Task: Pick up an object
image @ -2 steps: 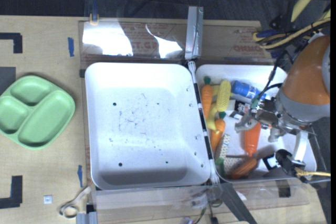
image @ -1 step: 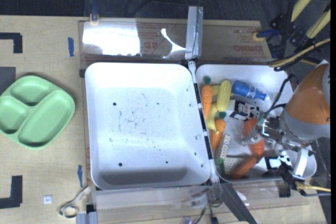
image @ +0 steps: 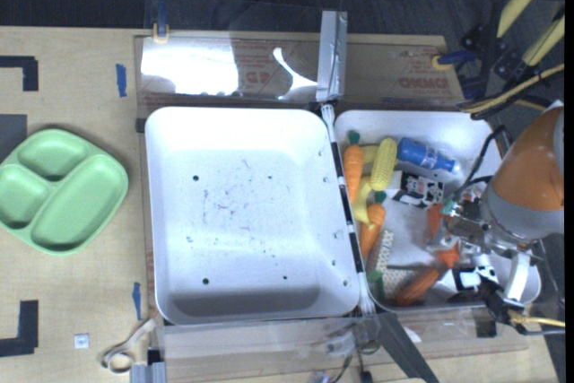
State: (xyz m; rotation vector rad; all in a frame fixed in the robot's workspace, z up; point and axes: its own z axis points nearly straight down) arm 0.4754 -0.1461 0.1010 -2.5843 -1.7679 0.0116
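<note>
On the bench: two white bins sit side by side, and the arm (image: 529, 184) comes in from the right, low over the right bin (image: 466, 123).

Left bin: the left bin (image: 238, 211) has a bare floor with small dark dots and faint scratch marks.

Right bin: this one has the toys. Along its left wall lie a carrot (image: 353, 168) and a yellow corn cob (image: 384, 162). A blue bottle (image: 425, 157) lies near the back. A small black and white box (image: 420, 187) sits just below the bottle. Another orange carrot (image: 418, 285) lies near the front wall.

Gripper: the gripper (image: 453, 233) is down among the toys, near the middle right of the bin. Its tip is mixed up with orange pieces, so I cannot tell how it is set, or if it has anything.

Thing to pick: any toy would do. All the toys I can see lie on the bin floor. None is up in the air.

Done: the arm is over the toys and is down low.

Left to do: get hold of one toy and lift it clear of the bin. I think the pick is not done yet.

Beside the bins: a green plate (image: 58, 190) with three parts sits far to the left on the bench.
</note>
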